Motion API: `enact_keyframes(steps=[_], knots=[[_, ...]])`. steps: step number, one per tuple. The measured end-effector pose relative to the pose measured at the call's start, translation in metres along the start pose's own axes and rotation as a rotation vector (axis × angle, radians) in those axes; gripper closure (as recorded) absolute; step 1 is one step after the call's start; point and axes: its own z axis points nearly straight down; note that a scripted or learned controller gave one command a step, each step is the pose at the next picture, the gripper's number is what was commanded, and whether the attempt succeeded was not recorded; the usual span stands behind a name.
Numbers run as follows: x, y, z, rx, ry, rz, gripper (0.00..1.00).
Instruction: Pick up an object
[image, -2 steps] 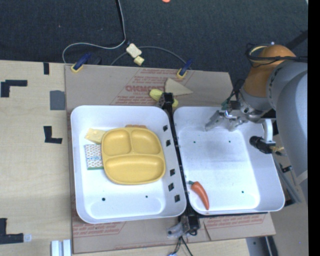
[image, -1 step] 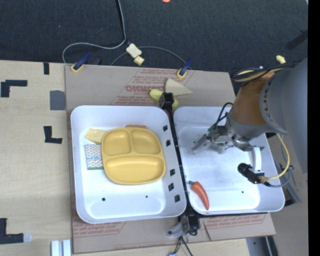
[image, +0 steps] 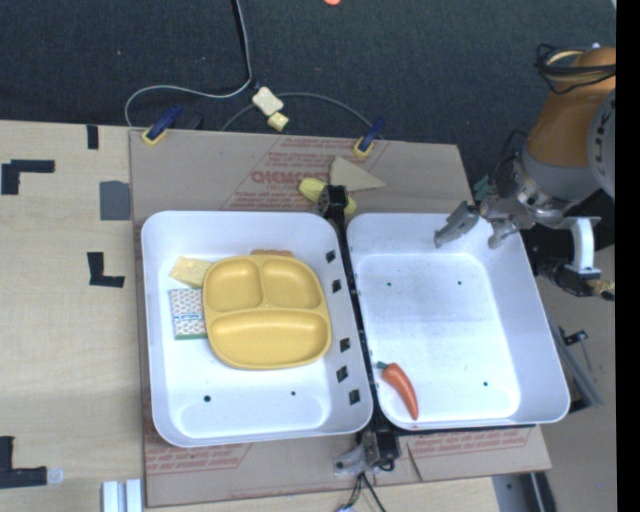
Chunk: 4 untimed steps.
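Note:
A small orange carrot-shaped toy (image: 402, 388) lies near the front left corner of the right bin (image: 500, 300). A yellow divided plate (image: 267, 310) rests in the left bin (image: 165, 400), with a pale yellow wedge (image: 188, 269) and a small patterned card (image: 186, 312) at its left. My gripper (image: 477, 229) hangs over the right bin's back right edge, far from the carrot toy. Its two fingers stand apart with nothing between them.
The grey arm with its orange band (image: 570, 110) comes in from the upper right. A black divider strip (image: 345, 300) runs between the bins. Clamps (image: 160, 127) and cables lie on the cardboard behind the bins.

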Motion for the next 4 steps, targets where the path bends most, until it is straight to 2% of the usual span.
enact_keyframes(steps=[1,2,3,4], knots=[[0.071,-0.067,0.113,0.028,0.011,-0.003,0.0],[0.065,0.009,0.125,0.012,0.005,-0.002,0.0],[0.072,0.032,0.125,0.011,0.005,-0.001,0.0],[0.061,0.041,0.125,0.012,0.007,-0.001,0.0]])
